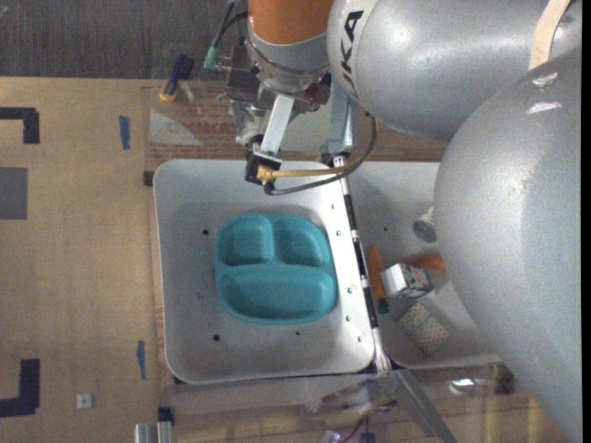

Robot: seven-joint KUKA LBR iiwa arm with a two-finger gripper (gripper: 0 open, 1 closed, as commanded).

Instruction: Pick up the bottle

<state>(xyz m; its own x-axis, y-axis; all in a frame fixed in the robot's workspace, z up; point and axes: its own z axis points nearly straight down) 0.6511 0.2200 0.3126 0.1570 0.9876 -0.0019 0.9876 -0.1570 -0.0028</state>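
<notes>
- Wooden bench, two shallow white bins (175, 247) side by side.
- Two-finger gripper (300, 166) hangs spread wide, nothing between its fingers.
- Teal divided plastic tray (274, 268) sits just below it.
- Bottle? Hard to pick out; clutter lies lower right of the gripper.
- Pickup not yet made.

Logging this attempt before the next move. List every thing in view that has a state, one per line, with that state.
tool: open, fingers apart, nothing between them, above the far edge of the left bin
teal divided plate: lying flat in the left bin, upright, compartments bare
right bin: holds a small heap of items near the divider, partly hidden by the arm
bottle: cannot tell it apart in that heap
</notes>
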